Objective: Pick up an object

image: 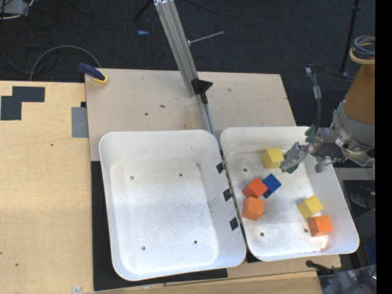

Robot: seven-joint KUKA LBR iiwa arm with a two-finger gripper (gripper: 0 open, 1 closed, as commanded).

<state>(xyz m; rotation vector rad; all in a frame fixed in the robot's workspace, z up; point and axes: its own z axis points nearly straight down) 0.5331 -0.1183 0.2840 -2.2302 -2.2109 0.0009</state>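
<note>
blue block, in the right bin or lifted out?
In. The blue block lies on the floor of the right bin, touching a red block. The hand hovers apart from it, beside a yellow block.

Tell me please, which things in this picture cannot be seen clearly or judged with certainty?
- Tool, camera view: small and blurred over the right bin; whether it touches the yellow cube beside it cannot be told.
- Arm: cut off by the right edge of the picture.
- Red cube and blue cube: pressed together, so their shared sides are hidden.
- Small dark marks on the left bin: too small to identify.
</note>
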